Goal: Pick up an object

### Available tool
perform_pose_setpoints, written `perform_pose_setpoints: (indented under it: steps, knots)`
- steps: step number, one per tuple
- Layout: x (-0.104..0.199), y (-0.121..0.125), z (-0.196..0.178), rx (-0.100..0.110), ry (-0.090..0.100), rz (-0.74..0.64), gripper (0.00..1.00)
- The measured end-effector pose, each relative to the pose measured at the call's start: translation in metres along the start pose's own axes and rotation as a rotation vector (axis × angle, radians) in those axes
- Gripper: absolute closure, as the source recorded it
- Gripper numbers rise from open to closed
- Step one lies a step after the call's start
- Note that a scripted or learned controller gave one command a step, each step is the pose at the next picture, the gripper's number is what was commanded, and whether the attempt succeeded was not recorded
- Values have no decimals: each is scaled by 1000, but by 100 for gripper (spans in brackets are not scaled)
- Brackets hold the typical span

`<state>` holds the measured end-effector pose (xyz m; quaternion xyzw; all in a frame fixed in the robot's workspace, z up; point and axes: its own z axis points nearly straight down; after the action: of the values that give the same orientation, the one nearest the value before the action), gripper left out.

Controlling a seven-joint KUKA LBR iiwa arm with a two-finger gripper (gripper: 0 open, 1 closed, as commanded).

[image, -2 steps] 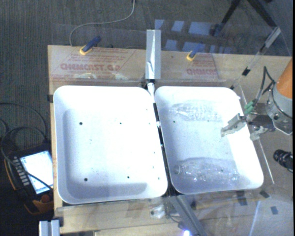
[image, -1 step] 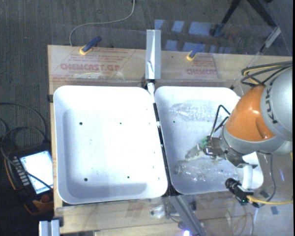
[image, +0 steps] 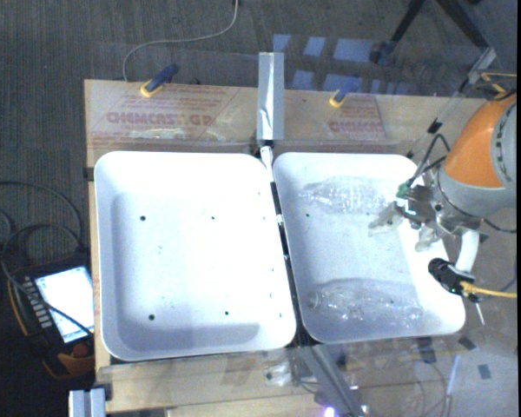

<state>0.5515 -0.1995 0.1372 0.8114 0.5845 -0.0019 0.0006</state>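
Though low over the right bin (image: 334, 259), gripper (image: 398, 217) state not determinable: open or closed, cannot tell. Just beside it, clear plastic bottle (image: 347, 196); second clear bottle (image: 365, 301) near the front wall. Risks: smooth, rounded plastic likely to slip or roll aside on closing; possible grasp on air. Reddish lettering on board (image: 156, 120) behind bins: blurred, unreadable.
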Motion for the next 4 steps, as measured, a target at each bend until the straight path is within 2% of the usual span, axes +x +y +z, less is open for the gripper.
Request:
perform_pose_setpoints:
  steps: [1, 2, 3, 4]
  knots:
    - [55, -74, 46, -17, 0, -128, 0]
    - [71, 42, 23, 5, 1, -125, 0]
    - [5, 42, -75, -1, -1, -30, 0]
    - [-31, -33, -66, 2, 1, -65, 0]
